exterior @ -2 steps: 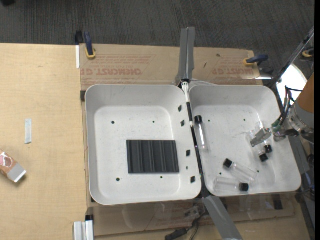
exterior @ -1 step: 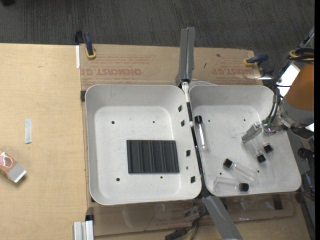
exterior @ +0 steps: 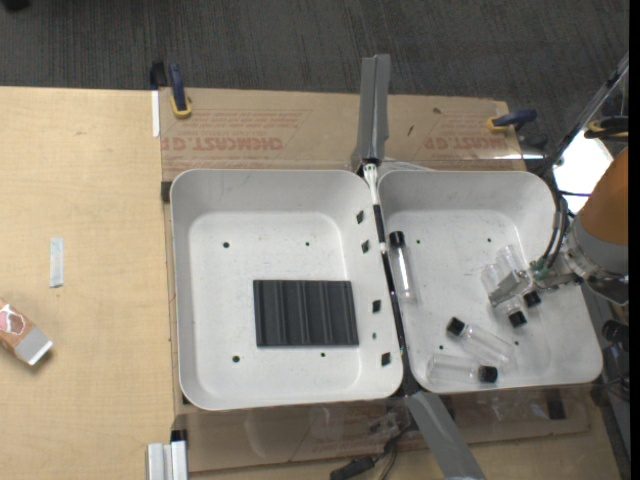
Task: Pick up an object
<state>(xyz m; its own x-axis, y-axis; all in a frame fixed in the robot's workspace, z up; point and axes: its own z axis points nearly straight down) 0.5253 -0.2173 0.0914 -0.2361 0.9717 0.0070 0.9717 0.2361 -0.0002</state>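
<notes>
Two shallow white bins sit side by side on the bench, their inner rims touching along a central seam. The left bin (exterior: 200, 268) holds a dark ribbed block (exterior: 305, 313) lying flat near the middle of its floor, with bare white floor open on every side of it and a wide margin to each wall. The right bin (exterior: 470, 193) is more crowded toward its near and right parts: a clear tube with a black cap (exterior: 400, 266) lies along the left wall, just beside the seam, while several clear vials with black caps are scattered lower down, one small black-capped piece (exterior: 456, 326) near the middle, another clear vial (exterior: 460, 371) close to the near rim, and a third (exterior: 488, 343) between them. The far half of this bin's floor is open. The arm (exterior: 605, 223) comes in over the right rim, its orange band visible at the frame's edge, and the gripper (exterior: 512, 286) is low over the right-hand part of the bin floor, among clear plastic pieces (exterior: 503, 266) there. Whether its fingers are apart or closed, or grasp anything, cannot be told from this view. Outside the bins, a small packet (exterior: 22, 333) lies on the wooden surface at far left.
</notes>
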